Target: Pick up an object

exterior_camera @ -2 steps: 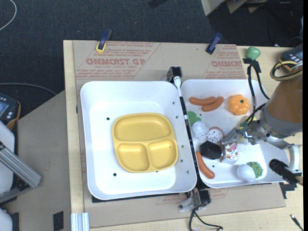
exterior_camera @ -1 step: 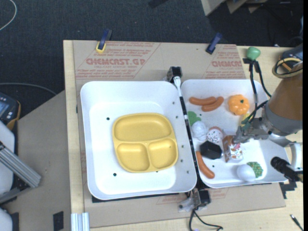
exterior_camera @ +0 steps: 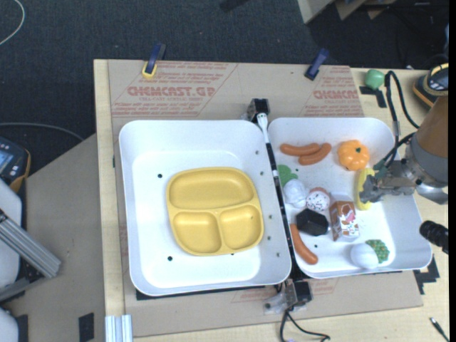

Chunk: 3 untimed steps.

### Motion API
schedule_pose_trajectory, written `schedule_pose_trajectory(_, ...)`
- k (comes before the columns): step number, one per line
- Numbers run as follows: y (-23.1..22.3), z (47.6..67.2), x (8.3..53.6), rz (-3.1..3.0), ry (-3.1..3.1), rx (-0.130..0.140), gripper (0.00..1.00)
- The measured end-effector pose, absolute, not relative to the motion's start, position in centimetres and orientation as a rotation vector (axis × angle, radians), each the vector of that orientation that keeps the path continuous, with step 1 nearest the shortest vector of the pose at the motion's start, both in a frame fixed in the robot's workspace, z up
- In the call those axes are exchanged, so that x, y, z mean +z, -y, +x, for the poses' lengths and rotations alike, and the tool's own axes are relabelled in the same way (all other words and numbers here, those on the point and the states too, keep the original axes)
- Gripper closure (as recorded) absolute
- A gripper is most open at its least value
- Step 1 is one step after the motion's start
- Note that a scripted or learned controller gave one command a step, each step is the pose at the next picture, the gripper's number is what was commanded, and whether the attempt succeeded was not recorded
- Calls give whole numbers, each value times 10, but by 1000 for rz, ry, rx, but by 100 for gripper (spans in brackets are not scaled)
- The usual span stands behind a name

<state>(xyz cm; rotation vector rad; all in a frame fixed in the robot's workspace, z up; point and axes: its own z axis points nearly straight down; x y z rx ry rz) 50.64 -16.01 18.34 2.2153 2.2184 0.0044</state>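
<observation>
two white bins sit side by side on the desk [exterior_camera: 107, 191]. the left bin [exterior_camera: 142, 148] carries one yellow divided plate [exterior_camera: 212, 209] at its middle, its long axis running across the bin from left to right. the right bin [exterior_camera: 399, 226] carries the small things: one pair of sausages [exterior_camera: 305, 150] near its far edge, lying left to right; one orange pumpkin [exterior_camera: 352, 154] beside them; one single sausage [exterior_camera: 302, 245] by the near left corner, slanting toward the near edge; one black block [exterior_camera: 311, 222]; one brown packet [exterior_camera: 344, 220]; and one white ball [exterior_camera: 364, 255] near the near right corner. the hand [exterior_camera: 368, 189] hangs over the right edge of the right bin with a yellow thing [exterior_camera: 364, 194] seen at its fingers; whether it grips it i cannot tell.
</observation>
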Motion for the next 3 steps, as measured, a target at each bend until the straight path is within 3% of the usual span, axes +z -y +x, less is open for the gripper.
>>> schedule_pose_trajectory(1, 160, 508, 228, 2215, -2219, 4, 100)
schedule_pose_trajectory(3, 76, 576, 222, 2213, -2227, 4, 100)
